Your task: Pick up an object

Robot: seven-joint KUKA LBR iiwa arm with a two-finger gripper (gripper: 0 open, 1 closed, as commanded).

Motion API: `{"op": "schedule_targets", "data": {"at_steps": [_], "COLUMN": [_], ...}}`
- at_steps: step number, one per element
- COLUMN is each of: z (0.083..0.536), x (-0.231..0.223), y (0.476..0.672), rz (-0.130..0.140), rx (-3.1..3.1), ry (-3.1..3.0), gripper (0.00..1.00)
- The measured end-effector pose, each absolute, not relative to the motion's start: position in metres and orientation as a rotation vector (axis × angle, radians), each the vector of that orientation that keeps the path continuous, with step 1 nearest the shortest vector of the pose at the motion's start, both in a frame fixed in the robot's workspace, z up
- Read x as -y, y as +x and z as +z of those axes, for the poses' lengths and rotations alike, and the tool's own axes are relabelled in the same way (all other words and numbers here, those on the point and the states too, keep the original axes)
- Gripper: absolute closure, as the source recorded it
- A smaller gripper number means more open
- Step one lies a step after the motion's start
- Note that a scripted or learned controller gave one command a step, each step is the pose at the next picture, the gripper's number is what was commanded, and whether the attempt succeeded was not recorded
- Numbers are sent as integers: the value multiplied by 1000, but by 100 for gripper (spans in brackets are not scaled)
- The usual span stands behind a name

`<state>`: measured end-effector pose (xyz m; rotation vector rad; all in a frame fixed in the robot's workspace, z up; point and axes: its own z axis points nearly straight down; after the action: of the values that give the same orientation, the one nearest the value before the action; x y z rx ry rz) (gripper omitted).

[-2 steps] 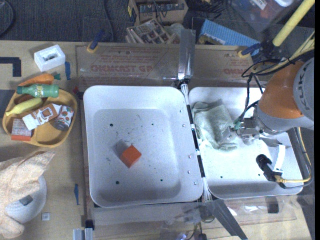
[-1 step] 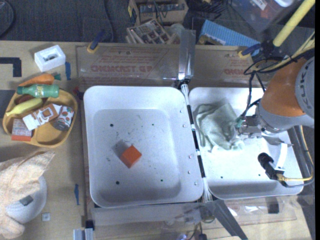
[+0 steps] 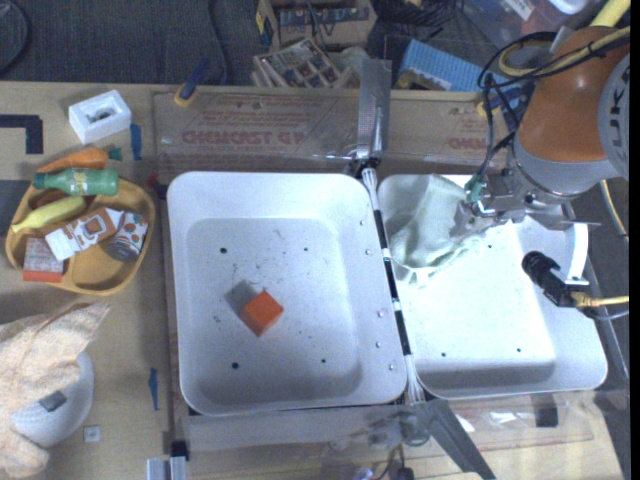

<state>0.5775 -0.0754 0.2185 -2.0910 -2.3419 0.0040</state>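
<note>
Cloth point(image 3: 428, 230), pale greenish-white & crumpled, lies in the right bin point(image 3: 500, 353), bunched against its upper-left corner w/ one edge draped up the wall by the divider between bins. Hand point(image 3: 478, 208) sits at the cloth's right edge, touching or just above it; can't tell if fingers are open or closed, or if any fabric is between them — wrist body hides the tips. Arm point(image 3: 565, 118) comes in from the right, orange band above the wrist, cables looped over it near the top right.

Left bin point(image 3: 200, 218) holds an orange block point(image 3: 264, 313) approx. mid-floor, tilted on a corner, w/ a small grey piece point(image 3: 240, 295) touching its upper-left side. Dark specks scattered on that bin's floor.

Black cylindrical part point(image 3: 545, 276) on the arm side hangs over the right bin's right portion, apart from the cloth.

On the desk point(image 3: 30, 103), far left: yellow bowl point(image 3: 85, 276) w/ toy food, incl. a green bottle point(image 3: 78, 182) & a banana point(image 3: 45, 212). White box point(image 3: 100, 115) above it. Peach-coloured fabric point(image 3: 40, 353) at lower left, over a white rounded object point(image 3: 50, 408).
</note>
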Motion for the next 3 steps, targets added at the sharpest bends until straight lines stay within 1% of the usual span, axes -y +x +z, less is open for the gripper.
{"op": "schedule_targets", "data": {"at_steps": [1, 2, 3], "z": [324, 325, 178], "x": [77, 77, 117], "y": [566, 566, 549], "rz": [5, 4, 3], "rx": [2422, 2423, 2375], "ry": [-2000, -2000, -2053], "gripper": [100, 0, 0]}}
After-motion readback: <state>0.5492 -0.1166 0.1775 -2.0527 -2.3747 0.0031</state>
